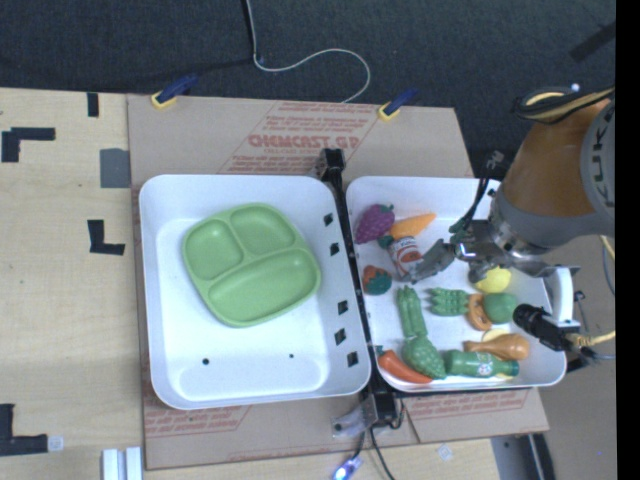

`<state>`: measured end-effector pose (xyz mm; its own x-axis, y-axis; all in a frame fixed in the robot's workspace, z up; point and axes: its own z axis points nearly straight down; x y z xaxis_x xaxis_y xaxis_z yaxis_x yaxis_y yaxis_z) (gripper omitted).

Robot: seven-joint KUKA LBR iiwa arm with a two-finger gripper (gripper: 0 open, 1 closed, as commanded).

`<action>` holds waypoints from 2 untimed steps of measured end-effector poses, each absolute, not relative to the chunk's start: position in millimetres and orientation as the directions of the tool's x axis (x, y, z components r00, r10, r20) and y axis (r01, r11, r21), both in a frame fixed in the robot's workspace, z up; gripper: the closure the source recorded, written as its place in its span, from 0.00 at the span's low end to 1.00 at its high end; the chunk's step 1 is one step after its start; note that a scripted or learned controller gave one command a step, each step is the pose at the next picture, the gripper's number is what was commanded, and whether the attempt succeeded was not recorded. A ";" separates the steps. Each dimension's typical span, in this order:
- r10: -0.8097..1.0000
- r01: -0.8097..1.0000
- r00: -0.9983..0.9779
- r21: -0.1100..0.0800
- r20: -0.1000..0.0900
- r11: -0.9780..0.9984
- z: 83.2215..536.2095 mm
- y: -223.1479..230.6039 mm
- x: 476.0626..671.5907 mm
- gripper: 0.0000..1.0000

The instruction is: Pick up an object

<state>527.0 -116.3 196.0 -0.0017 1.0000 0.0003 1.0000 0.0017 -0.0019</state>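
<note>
1. The gripper (437,260) hung low in the right bin (455,186), pointing left; jaw state couldn't be told from here
2. Nearest target, the small can (404,254), sat just left of it, seemingly upright

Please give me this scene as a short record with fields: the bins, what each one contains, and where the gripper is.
left bin: holds a green divided plate
right bin: holds many small toy foods, among them purple grapes, a carrot, a green cucumber, a yellow lemon
gripper: low over the right bin, near its middle
arm: enters from the view's right
held object: none visible between the fingers
</note>
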 end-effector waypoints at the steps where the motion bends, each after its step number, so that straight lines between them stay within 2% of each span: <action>1: 1.000 1.000 -0.008 0.015 0.001 0.008 376.8 -60.3 483.9 0.00; 2: 1.000 1.000 -0.004 -0.002 -0.001 0.004 377.2 -62.6 484.1 1.00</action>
